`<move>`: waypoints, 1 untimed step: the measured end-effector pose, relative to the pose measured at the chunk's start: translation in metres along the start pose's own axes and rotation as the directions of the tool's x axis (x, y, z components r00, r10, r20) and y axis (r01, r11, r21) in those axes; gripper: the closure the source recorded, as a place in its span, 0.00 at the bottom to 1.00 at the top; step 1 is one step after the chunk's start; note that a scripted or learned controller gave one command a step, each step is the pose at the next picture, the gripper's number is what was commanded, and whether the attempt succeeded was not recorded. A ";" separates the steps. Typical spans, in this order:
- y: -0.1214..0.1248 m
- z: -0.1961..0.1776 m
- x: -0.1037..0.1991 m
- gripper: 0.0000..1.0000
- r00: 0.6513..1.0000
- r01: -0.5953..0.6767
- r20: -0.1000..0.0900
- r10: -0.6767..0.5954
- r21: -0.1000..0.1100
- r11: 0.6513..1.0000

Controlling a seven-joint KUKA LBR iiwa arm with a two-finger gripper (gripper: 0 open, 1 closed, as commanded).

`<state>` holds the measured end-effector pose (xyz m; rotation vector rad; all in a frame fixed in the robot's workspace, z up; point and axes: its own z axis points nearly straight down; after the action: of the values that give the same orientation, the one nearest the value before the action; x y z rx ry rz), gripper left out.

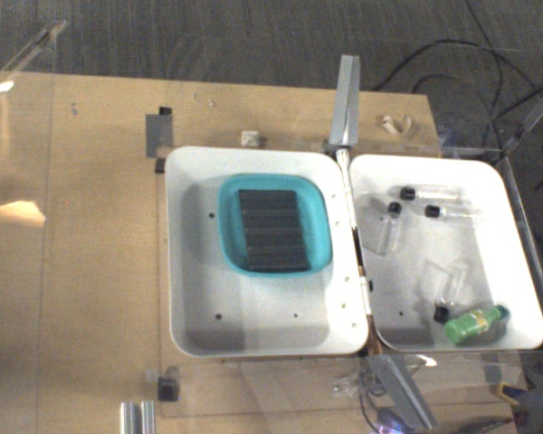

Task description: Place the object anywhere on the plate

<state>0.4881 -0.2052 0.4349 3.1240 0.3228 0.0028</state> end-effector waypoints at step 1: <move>0.000 0.000 0.000 0.00 1.000 0.001 0.000 -0.001 0.000 1.000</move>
<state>0.4881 -0.2051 0.4348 3.1233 0.3243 0.0024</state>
